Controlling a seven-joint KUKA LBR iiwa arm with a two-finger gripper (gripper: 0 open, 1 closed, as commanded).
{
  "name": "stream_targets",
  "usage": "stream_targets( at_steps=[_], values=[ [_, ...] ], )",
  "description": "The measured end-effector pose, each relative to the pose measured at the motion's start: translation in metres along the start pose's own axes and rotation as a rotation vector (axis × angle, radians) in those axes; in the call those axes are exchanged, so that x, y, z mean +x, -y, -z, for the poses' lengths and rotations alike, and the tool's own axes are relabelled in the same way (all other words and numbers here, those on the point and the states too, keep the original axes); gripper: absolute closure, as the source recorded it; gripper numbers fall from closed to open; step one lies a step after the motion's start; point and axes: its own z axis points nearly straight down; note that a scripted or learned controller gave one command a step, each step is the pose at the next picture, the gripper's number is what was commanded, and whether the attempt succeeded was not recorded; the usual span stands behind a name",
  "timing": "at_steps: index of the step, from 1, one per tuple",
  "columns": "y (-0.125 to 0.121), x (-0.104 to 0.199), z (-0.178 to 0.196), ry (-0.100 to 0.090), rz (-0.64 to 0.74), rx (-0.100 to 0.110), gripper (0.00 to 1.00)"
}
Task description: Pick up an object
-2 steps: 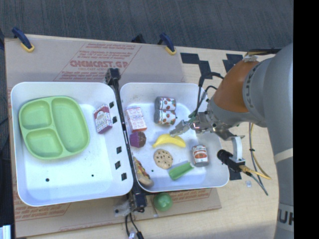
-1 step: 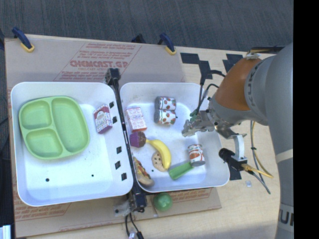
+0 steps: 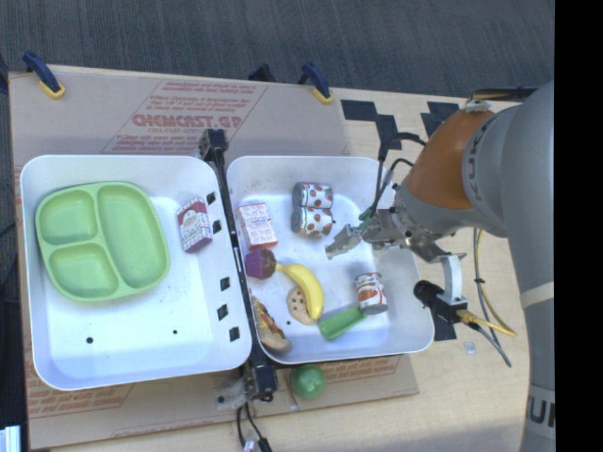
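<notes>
My gripper [image 3: 345, 241] hangs over the right bin [image 3: 283, 172], its grey fingers pointing left, just right of centre. Nothing shows between them. Just up and left of it lies a strawberry-print can [image 3: 314, 207] on its side. Below it stands a small red-labelled can [image 3: 370, 293]. A yellow banana [image 3: 307, 288], a purple plum-like piece [image 3: 259, 264], a cookie [image 3: 297, 305], a green cucumber-like piece [image 3: 340, 322], a hot dog [image 3: 268, 326] and a white-and-red carton [image 3: 256, 224] lie in the bin's left and lower parts.
The left bin [image 3: 113, 356] holds a green divided plate [image 3: 100, 239] and a small red box [image 3: 194, 225] by its right wall. A green ball [image 3: 307, 381] rests outside, below the right bin. The grey arm with its orange band [image 3: 450, 163] fills the right side.
</notes>
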Motion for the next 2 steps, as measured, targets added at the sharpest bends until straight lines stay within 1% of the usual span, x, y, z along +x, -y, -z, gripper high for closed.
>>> stream_targets(
  at_steps=[1, 2],
  values=[
    [0.079, 0.0, -0.025, -0.004, -0.005, 0.013, 0.0],
    [0.077, 0.0, -0.014, -0.003, 0.002, 0.011, 1.0]
  ],
)
